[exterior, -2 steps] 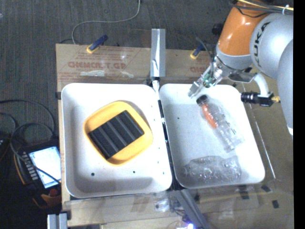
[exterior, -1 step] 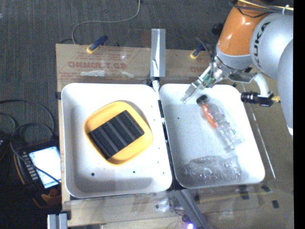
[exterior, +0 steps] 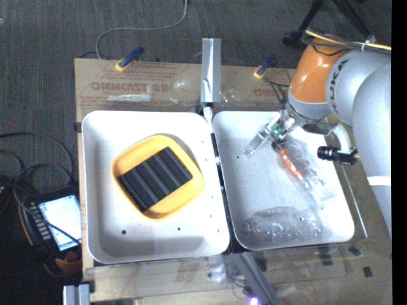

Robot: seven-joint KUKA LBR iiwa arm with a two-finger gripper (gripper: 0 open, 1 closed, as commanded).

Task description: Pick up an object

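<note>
A yellow block with a black ridged top (exterior: 158, 175) lies tilted in the left bin (exterior: 102, 234). In the right bin (exterior: 238, 189), a crumpled clear plastic bottle (exterior: 283, 224) rests along the near wall. A clear packet with an orange item inside (exterior: 296, 167) lies slantwise in the middle right. My gripper (exterior: 268, 141) hangs low over the right bin's far part, just left of the clear packet's upper end. The wrist covers its base.
The grey arm with its orange band (exterior: 315, 75) comes in from the upper right over the right bin's far corner. A metal post (exterior: 210, 72) stands behind the seam between the bins. Cardboard with two clamps lies behind them.
</note>
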